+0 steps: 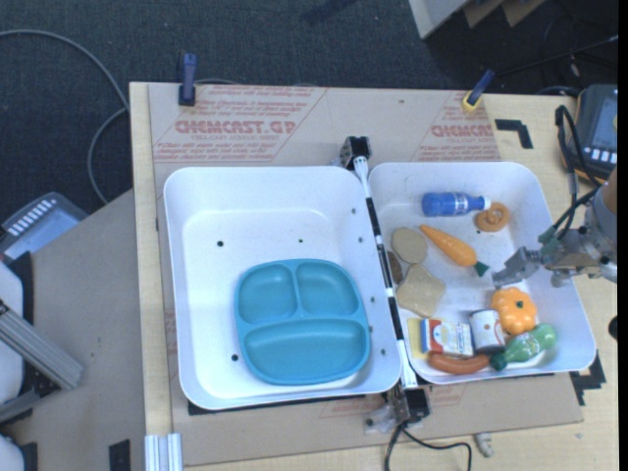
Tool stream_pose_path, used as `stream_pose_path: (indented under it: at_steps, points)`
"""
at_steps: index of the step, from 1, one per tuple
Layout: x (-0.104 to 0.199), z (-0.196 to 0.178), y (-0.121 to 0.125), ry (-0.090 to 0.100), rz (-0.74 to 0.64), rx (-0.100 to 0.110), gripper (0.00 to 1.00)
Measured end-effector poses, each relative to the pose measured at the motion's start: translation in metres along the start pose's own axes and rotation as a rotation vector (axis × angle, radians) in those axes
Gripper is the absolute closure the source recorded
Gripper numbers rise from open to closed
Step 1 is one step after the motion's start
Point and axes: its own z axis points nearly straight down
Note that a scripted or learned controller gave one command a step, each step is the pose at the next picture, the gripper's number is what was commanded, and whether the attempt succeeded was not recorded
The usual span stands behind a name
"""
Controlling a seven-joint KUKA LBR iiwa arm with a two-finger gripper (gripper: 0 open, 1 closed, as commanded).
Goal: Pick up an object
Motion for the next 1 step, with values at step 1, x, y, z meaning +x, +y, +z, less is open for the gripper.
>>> stream_pose_path:
  at_steps: [1]
  points:
    - [-0.0386,0.1298,0.0436,0.000,0.000,-0.002,0.00]
